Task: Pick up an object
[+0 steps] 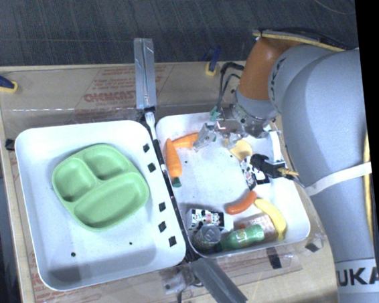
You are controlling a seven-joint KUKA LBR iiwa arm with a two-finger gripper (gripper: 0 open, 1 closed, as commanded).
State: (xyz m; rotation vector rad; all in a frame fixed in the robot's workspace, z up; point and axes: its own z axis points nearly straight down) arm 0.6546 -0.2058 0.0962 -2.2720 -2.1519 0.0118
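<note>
You can read white capitals "UKA" on the grey robot arm's lower body (356, 275), at the bottom right, beside the right white bin (296, 205). Above both bins, the brown cardboard sheet (102, 89) covering the worktop carries faint red print, upside down and too blurred to read. A small black-and-white patterned card (205, 216) in that bin shows marks you cannot make out.

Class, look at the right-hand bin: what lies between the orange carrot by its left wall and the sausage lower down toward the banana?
In the camera view, bare white bin floor lies between the carrot and the sausage; no object sits on that stretch.
</note>
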